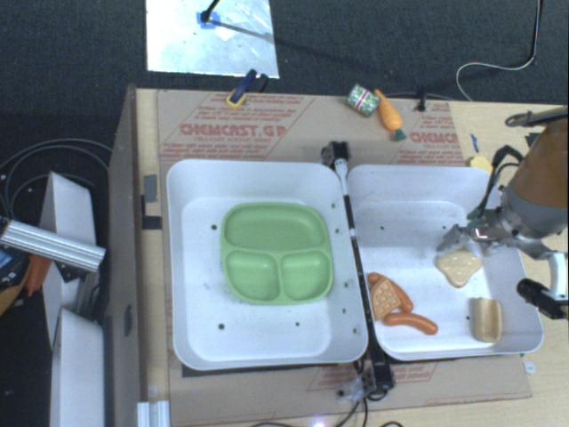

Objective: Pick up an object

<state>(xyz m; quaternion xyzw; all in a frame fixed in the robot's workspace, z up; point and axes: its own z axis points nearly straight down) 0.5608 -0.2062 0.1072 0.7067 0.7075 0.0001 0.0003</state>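
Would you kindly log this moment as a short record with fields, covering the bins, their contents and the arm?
left bin: holds a green divided plate
right bin: holds four toy foods
near divider: waffle piece with a sausage at its lower edge
bin's right side: pale bread-like piece, and a tan bread roll near the bottom corner
arm: reaches in from the right
gripper: low, just above the pale piece; grasp not visible
bench behind bins: toy carrot beside a small green can
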